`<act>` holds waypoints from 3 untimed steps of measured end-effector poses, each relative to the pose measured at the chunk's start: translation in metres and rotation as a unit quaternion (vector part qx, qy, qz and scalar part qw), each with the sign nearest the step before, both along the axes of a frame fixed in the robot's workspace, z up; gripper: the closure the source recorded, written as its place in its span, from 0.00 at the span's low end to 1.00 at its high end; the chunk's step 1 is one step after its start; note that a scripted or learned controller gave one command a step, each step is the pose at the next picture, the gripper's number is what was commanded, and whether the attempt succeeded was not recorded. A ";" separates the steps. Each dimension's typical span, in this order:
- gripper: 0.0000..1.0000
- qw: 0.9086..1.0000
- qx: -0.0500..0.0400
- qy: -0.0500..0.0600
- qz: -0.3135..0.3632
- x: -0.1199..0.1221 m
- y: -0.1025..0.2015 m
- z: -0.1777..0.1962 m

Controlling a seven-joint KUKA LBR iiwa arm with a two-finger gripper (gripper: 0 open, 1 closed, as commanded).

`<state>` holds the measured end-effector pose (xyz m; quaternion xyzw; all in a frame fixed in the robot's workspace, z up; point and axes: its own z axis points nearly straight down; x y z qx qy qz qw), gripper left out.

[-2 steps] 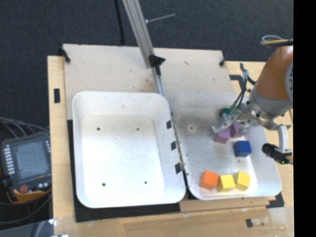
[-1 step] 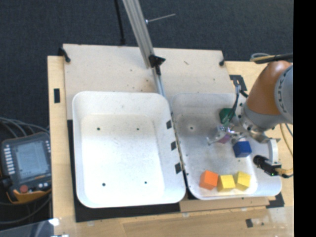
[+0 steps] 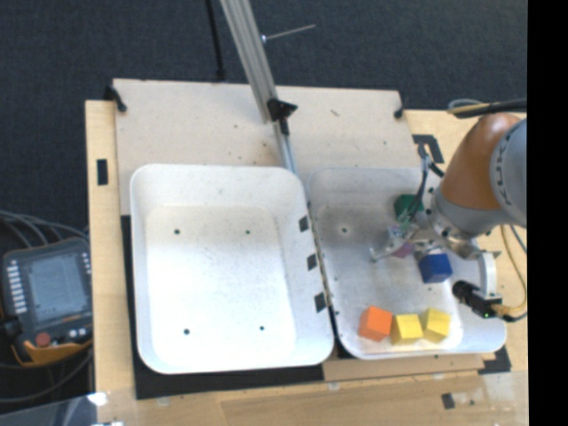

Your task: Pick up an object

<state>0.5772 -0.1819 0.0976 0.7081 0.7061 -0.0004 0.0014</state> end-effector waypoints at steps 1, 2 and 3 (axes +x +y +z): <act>1.00 1.000 0.000 -0.003 -0.003 0.001 -0.001 0.012; 1.00 1.000 0.000 -0.002 0.000 0.001 -0.010 0.059; 1.00 1.000 0.000 -0.004 0.003 0.006 -0.012 0.124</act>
